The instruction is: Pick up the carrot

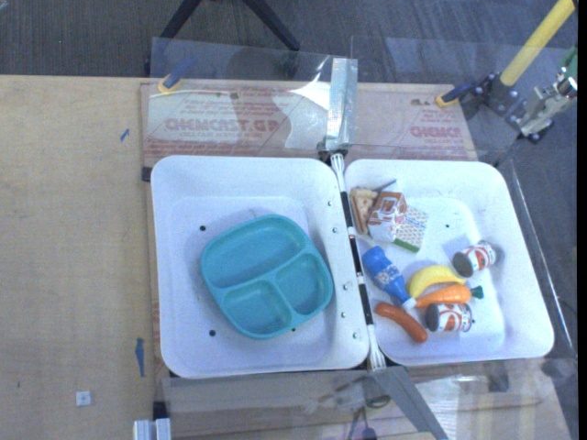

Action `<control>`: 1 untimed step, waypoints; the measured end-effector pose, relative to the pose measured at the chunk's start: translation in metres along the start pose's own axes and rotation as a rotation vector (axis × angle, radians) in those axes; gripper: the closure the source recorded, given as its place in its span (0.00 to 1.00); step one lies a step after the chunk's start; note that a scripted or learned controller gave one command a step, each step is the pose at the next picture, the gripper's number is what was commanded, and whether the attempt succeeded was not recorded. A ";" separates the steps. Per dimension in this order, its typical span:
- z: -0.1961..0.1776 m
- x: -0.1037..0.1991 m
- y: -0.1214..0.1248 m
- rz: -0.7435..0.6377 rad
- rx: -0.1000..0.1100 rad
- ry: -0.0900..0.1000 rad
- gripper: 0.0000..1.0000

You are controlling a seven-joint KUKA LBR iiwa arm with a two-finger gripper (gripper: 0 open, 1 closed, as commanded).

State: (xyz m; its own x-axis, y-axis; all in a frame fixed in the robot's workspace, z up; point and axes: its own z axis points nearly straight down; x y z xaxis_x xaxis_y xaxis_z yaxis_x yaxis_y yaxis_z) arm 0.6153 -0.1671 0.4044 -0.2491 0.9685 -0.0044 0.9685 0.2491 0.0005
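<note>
In the camera view, two white bins sat side by side on the bench. The left bin (174, 246) carried a teal divided plate (266, 276) near its middle. The right bin (523, 246) carried all the loose things, crowded toward its near edge.

The carrot (443, 294) lay on its side in the near half of the right bin, its green tip pointing toward the bin's right edge. It was tightly hemmed in. A yellow banana (431, 278) touched its far side, a small can (449, 317) pressed against its near side, and a red sausage (401, 322) lay just beside its blunt end. A blue bottle (383, 276) lay near the bin's left edge, a second can (474, 259) sat toward the right edge, and a carton (390, 216) sat at the far left corner.

Whether the gripper was wide or narrow could not be told here. Nothing had the carrot, so the task appeared to be at its start, with the approach not yet made.

The next move would probably call for coming down over the carrot's middle with the jaws across its narrow width, and the banana and can left little room on either side.
</note>
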 end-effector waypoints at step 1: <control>-0.008 -0.001 0.002 -0.001 -0.001 -0.002 1.00</control>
State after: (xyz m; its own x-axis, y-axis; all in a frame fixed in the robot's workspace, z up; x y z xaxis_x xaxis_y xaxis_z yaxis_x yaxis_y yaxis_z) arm 0.6176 -0.1676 0.4129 -0.2503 0.9681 -0.0060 0.9682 0.2503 0.0018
